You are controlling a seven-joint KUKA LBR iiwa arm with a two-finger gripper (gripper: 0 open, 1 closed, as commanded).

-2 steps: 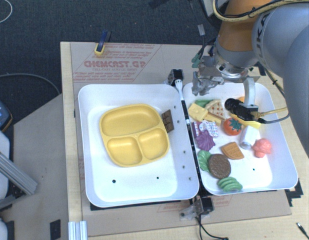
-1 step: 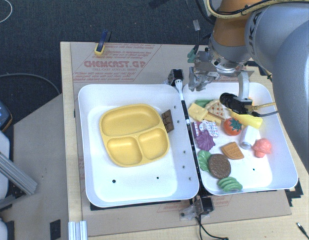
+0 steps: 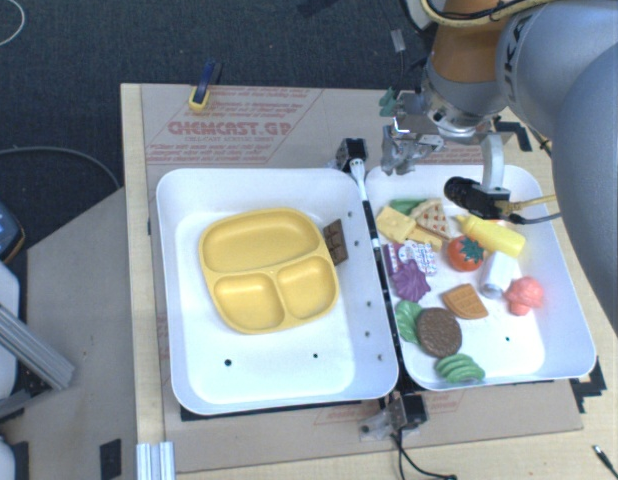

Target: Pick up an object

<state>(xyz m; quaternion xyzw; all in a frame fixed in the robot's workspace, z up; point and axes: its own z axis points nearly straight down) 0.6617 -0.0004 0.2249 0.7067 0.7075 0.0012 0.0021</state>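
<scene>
Camera view: the gripper (image 3: 404, 156) hangs over the right bin's (image 3: 559, 343) far-left corner, its fingers apparently slightly apart with nothing between them. Toy food, including a cheese wedge (image 3: 394, 224), lies just below. Approach stage; next comes descending onto one piece.

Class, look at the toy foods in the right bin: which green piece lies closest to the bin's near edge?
The striped green piece by the near edge, just below the brown round patty. The dark green one lies further back.

"CHEMCAST GP" in red, cardboard sheet (image 3: 239, 128)
</scene>
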